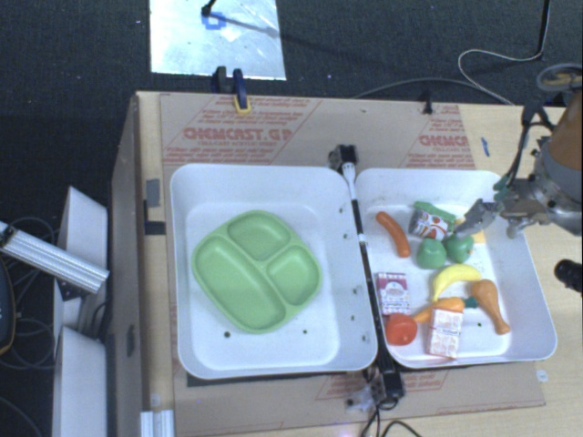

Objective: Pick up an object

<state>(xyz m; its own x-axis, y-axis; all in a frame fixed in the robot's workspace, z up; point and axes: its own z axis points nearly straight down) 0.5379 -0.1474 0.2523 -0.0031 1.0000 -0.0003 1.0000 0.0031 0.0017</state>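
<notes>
Nearest, the right bin (537,321) crowds toy food together as pick candidates; the left bin (196,244) holds a green divided plate (257,269). Beside the green pepper (458,247), the gripper (480,215) hangs low, likely targeting it; its grip state is unreadable.

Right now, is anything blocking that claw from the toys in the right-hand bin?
Nothing visible does. The gripper hangs over the right bin, right beside the green toy and the small can; the other toys lie in the open below it.
</notes>
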